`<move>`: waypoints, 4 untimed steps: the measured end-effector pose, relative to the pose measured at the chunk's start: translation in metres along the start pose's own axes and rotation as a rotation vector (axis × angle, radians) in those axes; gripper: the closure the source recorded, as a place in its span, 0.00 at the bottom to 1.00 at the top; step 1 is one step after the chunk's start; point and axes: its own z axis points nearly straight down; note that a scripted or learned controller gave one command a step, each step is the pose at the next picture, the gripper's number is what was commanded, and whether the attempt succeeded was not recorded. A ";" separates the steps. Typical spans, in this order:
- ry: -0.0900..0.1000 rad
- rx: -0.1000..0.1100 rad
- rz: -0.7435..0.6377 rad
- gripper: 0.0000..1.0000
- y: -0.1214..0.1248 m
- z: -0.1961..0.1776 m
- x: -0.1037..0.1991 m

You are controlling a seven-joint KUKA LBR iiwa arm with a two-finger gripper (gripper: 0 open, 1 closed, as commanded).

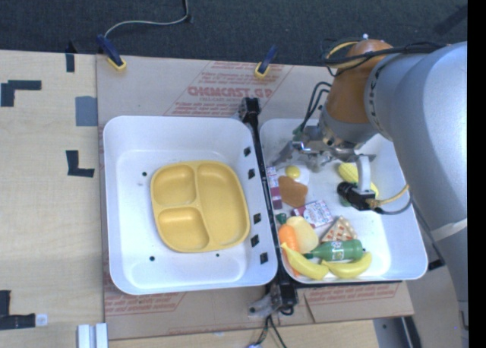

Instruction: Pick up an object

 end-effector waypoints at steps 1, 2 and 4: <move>-0.005 -0.003 0.002 1.00 0.001 -0.011 -0.003; 0.001 0.001 -0.002 1.00 0.030 -0.089 -0.017; 0.001 0.002 0.000 0.00 0.010 -0.127 -0.050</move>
